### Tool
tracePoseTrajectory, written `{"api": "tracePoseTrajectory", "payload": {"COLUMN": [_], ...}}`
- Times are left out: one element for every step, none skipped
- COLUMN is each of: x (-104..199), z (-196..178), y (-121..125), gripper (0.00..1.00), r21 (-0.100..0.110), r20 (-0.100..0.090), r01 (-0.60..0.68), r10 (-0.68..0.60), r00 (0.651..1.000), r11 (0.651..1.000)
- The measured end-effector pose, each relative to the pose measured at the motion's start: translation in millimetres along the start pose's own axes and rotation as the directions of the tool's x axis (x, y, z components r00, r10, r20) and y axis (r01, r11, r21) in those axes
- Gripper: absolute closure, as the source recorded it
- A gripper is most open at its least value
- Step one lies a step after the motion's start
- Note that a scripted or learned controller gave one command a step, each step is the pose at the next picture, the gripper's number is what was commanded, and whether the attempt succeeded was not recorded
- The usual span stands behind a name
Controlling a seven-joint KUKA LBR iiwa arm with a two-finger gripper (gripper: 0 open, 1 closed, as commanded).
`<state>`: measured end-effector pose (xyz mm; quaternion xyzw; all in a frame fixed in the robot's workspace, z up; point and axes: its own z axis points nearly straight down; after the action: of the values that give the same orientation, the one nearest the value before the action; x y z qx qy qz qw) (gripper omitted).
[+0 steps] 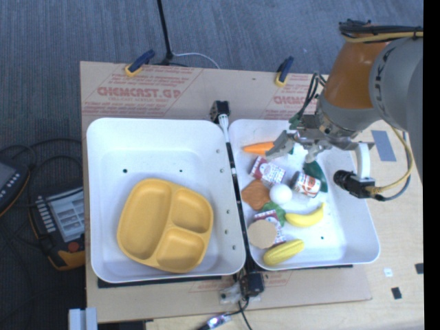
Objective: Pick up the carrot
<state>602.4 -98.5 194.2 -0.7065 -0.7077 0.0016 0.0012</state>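
The carrot (258, 148) is a small orange piece lying near the back left of the right bin (357, 246), pointing left to right. My gripper (295, 150) hangs over the bin just right of the carrot, its fingers (281, 146) spread, with nothing between them. The left finger ends close beside the carrot's right tip; I cannot tell whether they touch. The arm's orange band (354, 67) rises above and to the right.
Below the carrot lie a red-white packet (269, 172), a can (308, 183), a brown disc (255, 195), a white ball (280, 194), a banana (306, 216), a round biscuit (261, 235) and a yellow corn cob (282, 251). The left bin (110, 143) holds a yellow divided tray (165, 223).
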Motion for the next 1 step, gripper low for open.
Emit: {"api": "tracePoseTrajectory", "payload": {"x": [0.3], "z": [74.6], "y": [51.7], "gripper": [0.0], "r21": [0.004], "r20": [0.003], "r01": [0.049], "r10": [-0.049], "r00": [0.999], "r11": [0.999]}}
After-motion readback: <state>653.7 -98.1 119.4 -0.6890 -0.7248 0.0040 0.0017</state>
